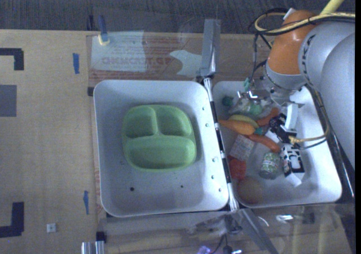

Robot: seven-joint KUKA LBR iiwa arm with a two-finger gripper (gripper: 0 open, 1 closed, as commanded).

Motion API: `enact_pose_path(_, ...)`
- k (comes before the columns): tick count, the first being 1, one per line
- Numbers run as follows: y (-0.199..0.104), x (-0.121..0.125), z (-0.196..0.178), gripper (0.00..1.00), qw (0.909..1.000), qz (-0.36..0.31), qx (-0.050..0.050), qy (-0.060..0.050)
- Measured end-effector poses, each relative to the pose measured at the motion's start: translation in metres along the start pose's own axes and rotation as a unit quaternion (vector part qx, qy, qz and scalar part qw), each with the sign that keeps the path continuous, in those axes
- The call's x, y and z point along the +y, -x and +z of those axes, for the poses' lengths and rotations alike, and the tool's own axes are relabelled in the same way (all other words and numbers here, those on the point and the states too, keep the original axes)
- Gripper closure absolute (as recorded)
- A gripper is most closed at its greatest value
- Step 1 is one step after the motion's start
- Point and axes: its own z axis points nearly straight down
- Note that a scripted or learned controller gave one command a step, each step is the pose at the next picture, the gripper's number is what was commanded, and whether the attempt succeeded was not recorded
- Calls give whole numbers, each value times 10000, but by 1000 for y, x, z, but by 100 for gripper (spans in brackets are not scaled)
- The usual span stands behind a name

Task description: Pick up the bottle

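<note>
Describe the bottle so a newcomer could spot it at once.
Start at the right bin, the cluttered one under the arm. Toward its near side lies the bottle, small, clear and greenish, below the carrot. Unlike the opaque toy foods around it, it looks see-through.

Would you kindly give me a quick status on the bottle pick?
Gripper low over right bin, far end. Bottle lying free, nearer end. Carrot and clutter between.

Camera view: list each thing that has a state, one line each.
Green divided plate: lying flat in the left bin, compartments bare.
Bottle: lying in the right bin among the clutter, not gripped.
Carrot: lying on its side.
Arm: reaching over the right bin.
</note>
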Motion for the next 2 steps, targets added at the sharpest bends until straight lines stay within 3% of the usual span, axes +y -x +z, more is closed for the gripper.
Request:
enact_pose_path(1, 1, -1, -7, 100, 10000, -4, -2, -34)
enact_pose_path(2, -79, 9, -118, 100, 9961, -883, 19, -11)
